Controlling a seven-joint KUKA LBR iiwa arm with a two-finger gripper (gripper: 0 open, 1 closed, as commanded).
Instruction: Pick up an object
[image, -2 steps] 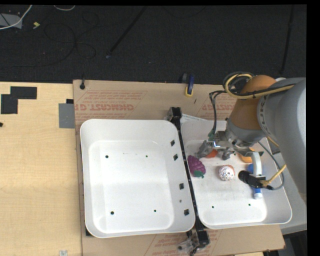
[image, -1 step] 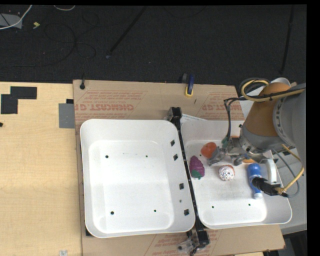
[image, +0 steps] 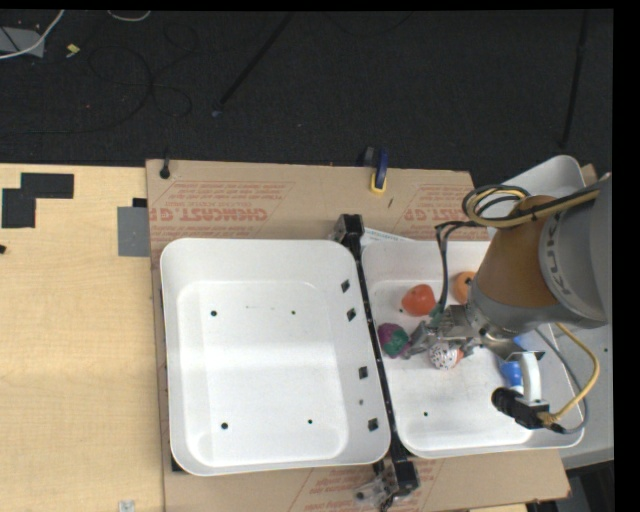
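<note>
Overhead, the fixed camera view looks down at a slant on a pale wooden bench (image: 70, 380) carrying two shallow white bins on a sheet of brown cardboard (image: 260, 200) printed in red. The grey arm (image: 565, 265), with its orange band (image: 510, 262), reaches in from the right over the right bin (image: 450, 425). Its gripper (image: 441, 338) hangs low near the middle of that bin, among a small cluster of objects. Whether the gripper is open or closed cannot be told from this angle, and no object is seen in its hold. A white speckled object (image: 445, 358) lies just in front of the gripper, touching it or very nearly so. A green and purple object (image: 393, 340) sits just to the gripper's left in the frame, near the bin's left wall. A red object (image: 419, 298) and an orange ball (image: 462, 286) lie beyond, toward the far wall, the ball partly hidden by the arm. A blue object (image: 512, 372) rests beside the wrist. The left bin (image: 180, 300) stands alongside, with black clips (image: 350, 232) along the seam between the two. A blue and yellow clamp (image: 378, 172) sits on the cardboard's far edge.
</note>
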